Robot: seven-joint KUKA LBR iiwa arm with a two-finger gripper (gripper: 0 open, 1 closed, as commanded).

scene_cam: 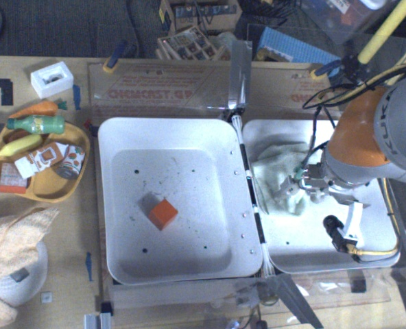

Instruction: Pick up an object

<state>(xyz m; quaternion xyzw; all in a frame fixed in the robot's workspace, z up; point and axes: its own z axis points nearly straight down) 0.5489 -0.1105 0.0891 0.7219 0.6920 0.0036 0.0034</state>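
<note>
two white bins (pixel 121 142), one orange block (pixel 164 214), one cloth (pixel 275 170)

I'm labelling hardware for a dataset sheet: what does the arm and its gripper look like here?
The arm is a thick, rounded grey body with a broad orange band above the wrist. Below it sits a grey metal wrist section, then a small gripper with pale, metallic parts. Thin black cables loop along the arm's side, and a white bracket with a black cylindrical part hangs beneath.

Wooden bench (pixel 66 81); dark floor (pixel 52 16)
</note>
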